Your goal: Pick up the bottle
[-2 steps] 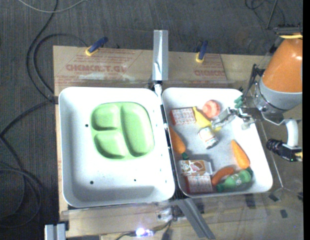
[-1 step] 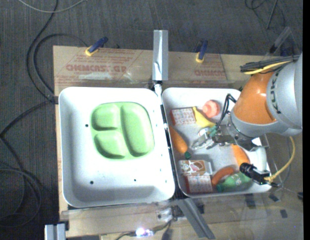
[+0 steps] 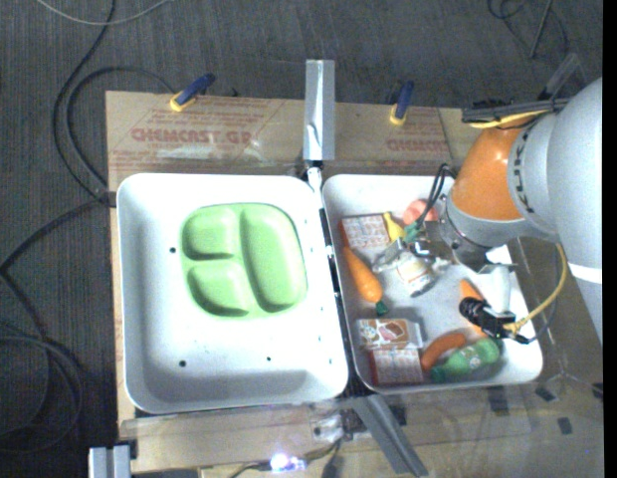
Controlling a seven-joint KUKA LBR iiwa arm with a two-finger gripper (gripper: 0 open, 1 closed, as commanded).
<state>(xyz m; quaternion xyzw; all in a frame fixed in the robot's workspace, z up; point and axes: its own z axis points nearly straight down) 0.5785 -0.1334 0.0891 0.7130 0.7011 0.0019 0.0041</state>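
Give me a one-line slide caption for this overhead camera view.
Gripper lowered into the cluttered right bin; green tray in left bin.

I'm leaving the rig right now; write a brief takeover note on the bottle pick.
Gripper: low inside the right bin, over the clutter in its middle; whether it holds anything cannot be told.
Items: green divided tray in the left bin; carrot, printed boxes and a green item in the right bin. I cannot pick out the bottle for certain.
Done: no lift visible.
Left: grasp and raise the bottle.
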